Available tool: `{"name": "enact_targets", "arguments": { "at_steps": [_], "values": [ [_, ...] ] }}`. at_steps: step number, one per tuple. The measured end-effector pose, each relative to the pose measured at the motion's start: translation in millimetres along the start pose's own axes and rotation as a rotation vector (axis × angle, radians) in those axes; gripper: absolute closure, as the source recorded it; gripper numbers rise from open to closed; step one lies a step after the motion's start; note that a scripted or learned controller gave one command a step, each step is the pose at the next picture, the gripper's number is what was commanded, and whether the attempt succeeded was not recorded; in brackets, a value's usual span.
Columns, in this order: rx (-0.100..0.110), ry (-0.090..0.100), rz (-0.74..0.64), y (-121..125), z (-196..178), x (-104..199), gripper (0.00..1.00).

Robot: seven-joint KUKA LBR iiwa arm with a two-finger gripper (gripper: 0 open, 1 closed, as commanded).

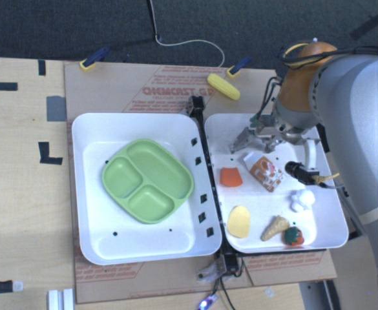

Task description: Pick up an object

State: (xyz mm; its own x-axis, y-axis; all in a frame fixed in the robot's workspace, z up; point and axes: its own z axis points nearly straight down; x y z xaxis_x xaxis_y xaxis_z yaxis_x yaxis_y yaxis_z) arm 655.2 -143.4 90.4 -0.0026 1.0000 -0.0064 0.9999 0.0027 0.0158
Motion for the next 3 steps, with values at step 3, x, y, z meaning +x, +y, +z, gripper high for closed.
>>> {"name": "enact_targets", "arguments": {
  "at_steps": [3],
  "values": [
    [0.009,0.009,-0.009,-157,-341,193,0.0]
  ]
}}
